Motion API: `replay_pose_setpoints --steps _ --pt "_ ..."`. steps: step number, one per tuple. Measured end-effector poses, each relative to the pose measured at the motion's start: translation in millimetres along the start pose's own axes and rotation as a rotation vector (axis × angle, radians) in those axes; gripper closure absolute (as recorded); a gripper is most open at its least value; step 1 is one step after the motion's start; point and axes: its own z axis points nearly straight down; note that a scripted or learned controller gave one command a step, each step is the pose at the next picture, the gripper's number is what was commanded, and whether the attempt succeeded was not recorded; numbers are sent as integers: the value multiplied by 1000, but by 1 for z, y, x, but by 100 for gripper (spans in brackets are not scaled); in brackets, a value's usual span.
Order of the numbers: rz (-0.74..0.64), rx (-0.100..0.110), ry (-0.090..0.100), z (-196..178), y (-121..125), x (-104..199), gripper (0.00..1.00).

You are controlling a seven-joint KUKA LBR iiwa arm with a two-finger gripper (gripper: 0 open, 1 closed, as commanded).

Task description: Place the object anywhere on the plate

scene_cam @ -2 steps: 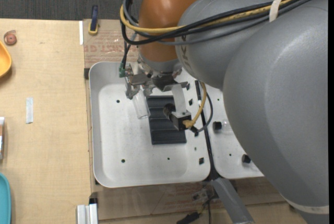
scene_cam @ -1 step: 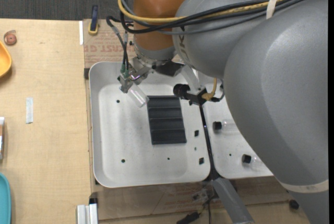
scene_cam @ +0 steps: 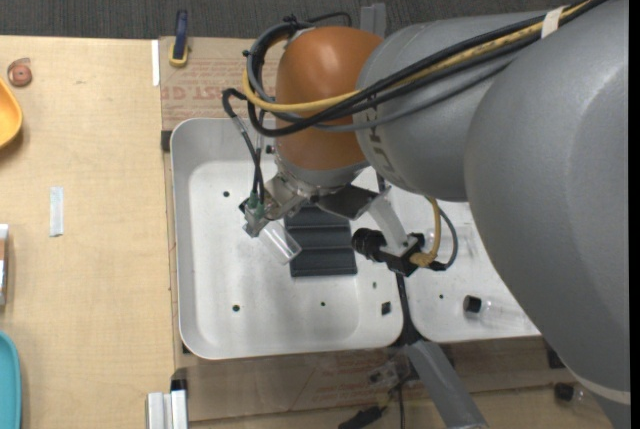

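The grey arm (scene_cam: pixel 500 97) reaches in over the left white bin (scene_cam: pixel 215 317), its orange band (scene_cam: pixel 320 97) right above the pincer (scene_cam: pixel 322 250). The dark pincer body hangs low over the bin floor; open or closed, I cannot tell. Right of it, in the neighbouring bin (scene_cam: pixel 440 317), lies a small black object (scene_cam: pixel 472 303).

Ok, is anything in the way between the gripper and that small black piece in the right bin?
Nothing loose visible. The gripper hangs over the left bin, the small black piece lies in the right bin, and only the bins' adjoining rims run between them.
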Motion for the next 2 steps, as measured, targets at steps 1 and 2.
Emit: replay_pose_setpoints --steps 1,2 --pt "-117 -1 0 -78 15 -4 100" --pt "-515 0 0 -71 -8 17 100"
